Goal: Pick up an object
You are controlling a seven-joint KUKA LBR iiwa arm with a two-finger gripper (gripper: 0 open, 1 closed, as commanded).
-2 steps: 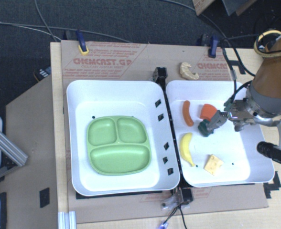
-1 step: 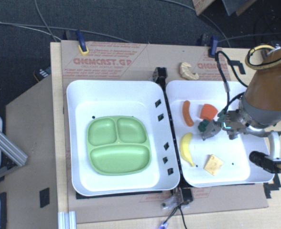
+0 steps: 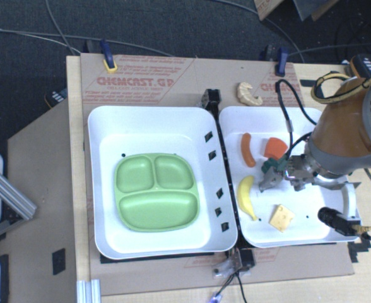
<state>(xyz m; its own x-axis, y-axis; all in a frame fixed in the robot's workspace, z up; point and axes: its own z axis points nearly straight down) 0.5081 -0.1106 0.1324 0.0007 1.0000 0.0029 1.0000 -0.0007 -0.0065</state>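
Arm over right bin, gripper (image 3: 269, 174) low among food items; can't tell its state, nothing visibly held.
Right bin (image 3: 299, 235): banana (image 3: 245, 197) just left of gripper, cheese wedge (image 3: 281, 218) below it, orange sausage (image 3: 247, 150) and red piece (image 3: 275, 147) above. Left bin (image 3: 103, 131) holds green divided plate (image 3: 157, 191).

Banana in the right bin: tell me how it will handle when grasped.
The banana looks like smooth plastic, so probably stiff, light and slippery. Its curve may make it pivot if pushed. It lies flat against the right bin floor, unlikely to roll.
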